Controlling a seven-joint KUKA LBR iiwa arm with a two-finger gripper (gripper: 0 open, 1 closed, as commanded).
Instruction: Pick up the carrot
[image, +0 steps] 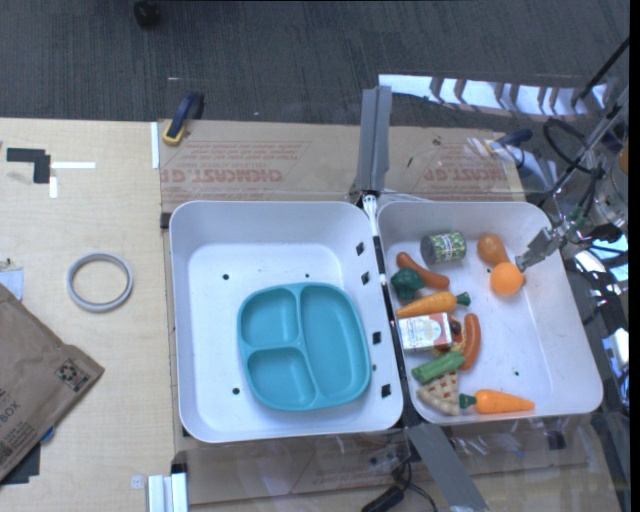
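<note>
Carrot (432, 303): centre-left of right bin (560, 340), beside a juice carton (425, 331). A second carrot (497, 402): lower right. Gripper (535, 250): upper right, near an orange (507, 279); finger state indiscernible.

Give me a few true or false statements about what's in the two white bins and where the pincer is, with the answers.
1. The teal divided plastic plate lies in the left white bin. True.
2. The toy food sits in the left bin. False: it lies in the right white bin.
3. Two orange carrots with green tops are in the right bin. True: one near the middle, one at the front edge.
4. The pincer grips a carrot. False: it is near the round orange fruit, no carrot between its fingers.
5. A green can lies in the right bin. True.
</note>
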